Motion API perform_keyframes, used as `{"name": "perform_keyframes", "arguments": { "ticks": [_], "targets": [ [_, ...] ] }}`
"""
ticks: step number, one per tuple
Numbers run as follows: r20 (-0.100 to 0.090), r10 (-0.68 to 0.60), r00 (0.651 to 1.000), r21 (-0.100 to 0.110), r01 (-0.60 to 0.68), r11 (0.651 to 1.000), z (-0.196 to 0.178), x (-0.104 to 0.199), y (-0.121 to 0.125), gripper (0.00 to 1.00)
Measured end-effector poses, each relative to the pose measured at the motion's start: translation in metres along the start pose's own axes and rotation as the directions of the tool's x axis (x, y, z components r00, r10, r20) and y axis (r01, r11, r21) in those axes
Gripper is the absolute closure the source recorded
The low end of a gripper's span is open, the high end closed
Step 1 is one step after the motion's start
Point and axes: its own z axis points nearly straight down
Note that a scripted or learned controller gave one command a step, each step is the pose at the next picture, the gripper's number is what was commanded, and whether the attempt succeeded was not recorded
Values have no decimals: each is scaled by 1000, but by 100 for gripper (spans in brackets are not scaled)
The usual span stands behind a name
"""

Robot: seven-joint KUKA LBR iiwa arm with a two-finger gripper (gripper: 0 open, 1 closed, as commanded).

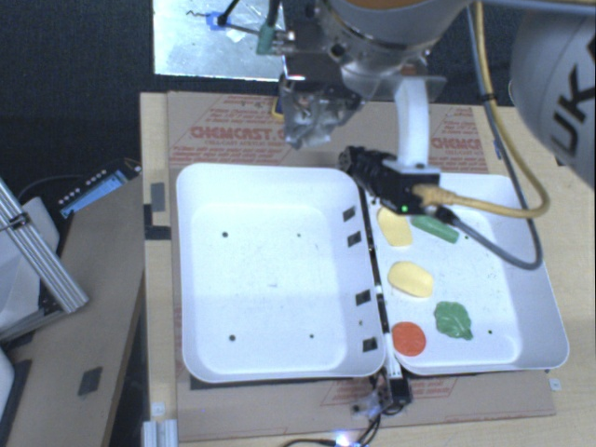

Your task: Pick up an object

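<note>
**Overhead, five items wait in right bin**

From my remote seat I count two white bins side by side: the left bin and the right bin. I count five items in the right one: two yellow pieces, one green stick, one red disc and one leafy green piece. One arm hangs over the bench's far edge, its gripper above the cardboard beyond the left bin. I cannot tell how it is set; it is blurred.
</note>
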Motion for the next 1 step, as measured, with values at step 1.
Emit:
{"name": "perform_keyframes", "arguments": {
  "ticks": [1],
  "targets": [
    [1,1,1000,3,-1,1000,1,0,-24,100]
  ]
}}
